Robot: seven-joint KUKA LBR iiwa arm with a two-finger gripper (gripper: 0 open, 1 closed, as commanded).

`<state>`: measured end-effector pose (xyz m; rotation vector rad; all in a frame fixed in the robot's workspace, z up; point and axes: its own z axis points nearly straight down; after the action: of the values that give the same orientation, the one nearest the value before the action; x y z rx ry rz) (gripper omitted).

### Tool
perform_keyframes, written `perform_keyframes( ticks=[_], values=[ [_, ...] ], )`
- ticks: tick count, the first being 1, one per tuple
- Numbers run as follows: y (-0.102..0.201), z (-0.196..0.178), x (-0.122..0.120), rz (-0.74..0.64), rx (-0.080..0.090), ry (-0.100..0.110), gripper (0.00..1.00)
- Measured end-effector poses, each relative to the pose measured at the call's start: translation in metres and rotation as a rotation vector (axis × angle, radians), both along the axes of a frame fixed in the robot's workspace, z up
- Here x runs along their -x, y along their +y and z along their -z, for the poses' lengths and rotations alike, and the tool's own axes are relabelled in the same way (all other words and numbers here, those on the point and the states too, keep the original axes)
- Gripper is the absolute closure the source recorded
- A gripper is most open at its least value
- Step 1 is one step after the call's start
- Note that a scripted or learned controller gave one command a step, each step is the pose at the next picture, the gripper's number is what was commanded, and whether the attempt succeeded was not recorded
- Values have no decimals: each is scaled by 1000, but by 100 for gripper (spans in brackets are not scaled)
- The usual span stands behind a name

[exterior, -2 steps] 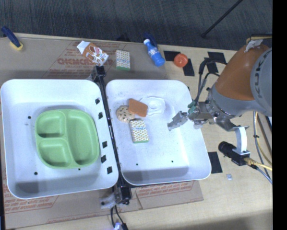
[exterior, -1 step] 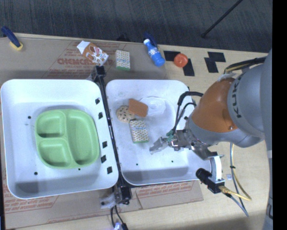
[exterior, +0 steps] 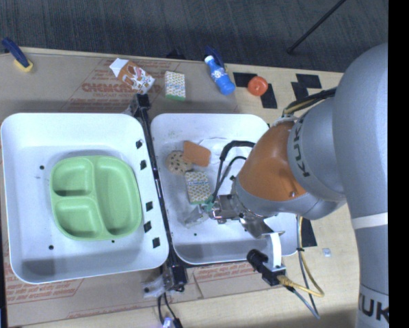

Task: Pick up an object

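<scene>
- Camera view: the grey arm reached in from the right, its orange band above the wrist, and the claw hung low over the right bin, near that bin's middle.
- Claw state: could not tell whether released or clenched; the tips were too blurred and partly hidden under the wrist.
- A pale patterned packet lay just up-left of the claw, close beside it; whether they touched could not be told.
- A clear crumpled piece, hard to make out, sat right at the claw's left.
- A spotted cookie-like round and an orange block lay further up from the claw, side by side, the block touching or just beside the round.
- The left bin stood well to the claw's left, holding a green divided tray.
- Beyond the bins, up from the claw on the bench: a blue bottle, an orange ball, a small green-white box and a crumpled snack wrapper.
</scene>
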<state>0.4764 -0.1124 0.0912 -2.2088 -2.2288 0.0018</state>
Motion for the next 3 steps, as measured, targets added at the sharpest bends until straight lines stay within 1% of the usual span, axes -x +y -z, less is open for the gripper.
perform_keyframes(
  ticks=[1, 2, 3],
  values=[
    [-1, -10, -1, -4, 1, 0, 100],
    [-1, -10, -1, -4, 1, 0, 0],
    [0, -20, -2, -10, 2, 0, 100]
  ],
)
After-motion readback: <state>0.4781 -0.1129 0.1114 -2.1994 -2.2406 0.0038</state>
